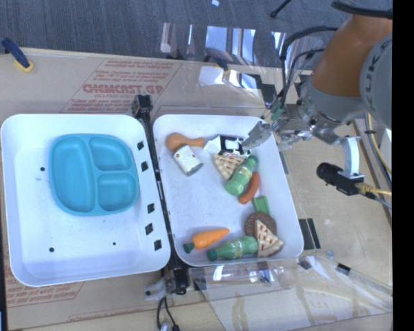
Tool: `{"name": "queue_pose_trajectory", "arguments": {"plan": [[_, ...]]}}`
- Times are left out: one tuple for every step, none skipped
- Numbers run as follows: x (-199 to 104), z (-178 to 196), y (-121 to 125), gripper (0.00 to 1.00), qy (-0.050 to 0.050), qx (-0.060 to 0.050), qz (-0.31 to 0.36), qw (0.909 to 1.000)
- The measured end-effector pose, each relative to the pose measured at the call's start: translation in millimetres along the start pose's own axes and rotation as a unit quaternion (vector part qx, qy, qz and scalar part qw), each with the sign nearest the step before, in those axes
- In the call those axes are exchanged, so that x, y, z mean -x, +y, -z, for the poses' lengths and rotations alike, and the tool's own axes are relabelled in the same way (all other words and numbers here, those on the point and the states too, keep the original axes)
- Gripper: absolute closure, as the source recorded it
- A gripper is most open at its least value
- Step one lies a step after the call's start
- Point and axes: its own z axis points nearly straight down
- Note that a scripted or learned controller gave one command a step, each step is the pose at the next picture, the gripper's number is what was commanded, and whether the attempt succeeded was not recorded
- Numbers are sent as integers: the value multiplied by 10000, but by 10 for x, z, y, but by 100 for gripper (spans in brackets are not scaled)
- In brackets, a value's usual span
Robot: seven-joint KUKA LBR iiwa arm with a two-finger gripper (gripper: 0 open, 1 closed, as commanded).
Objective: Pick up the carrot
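The carrot (pixel 210 238) is orange with a small green top at its left end. It lies near the front edge of the right bin (pixel 193 198), just left of a green bottle (pixel 236 248). My gripper (pixel 232 144) hovers at the far side of that same bin, above a waffle-patterned wedge (pixel 228 163). It is well away from the carrot. Its fingers stand open with nothing between them.
The right bin also holds a drumstick (pixel 181 142), a white can (pixel 187 161), a second green bottle (pixel 240 178), an orange sausage-like piece (pixel 250 188), a brown cookie (pixel 259 223) and a pizza slice (pixel 269 240). A blue divided plate (pixel 94 172) lies in the left bin (pixel 27 247).
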Motion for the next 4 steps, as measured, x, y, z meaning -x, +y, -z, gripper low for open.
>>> {"name": "queue_pose_trajectory", "arguments": {"plan": [[-632,-1061,-566,0,18,-53,635,9980],[-566,-1815,-936,0,11,1,712,9975],[-565,-1721,-937,100,9,-28,796,9968],[-566,-1722,-937,0,8,-26,794,9968]]}}
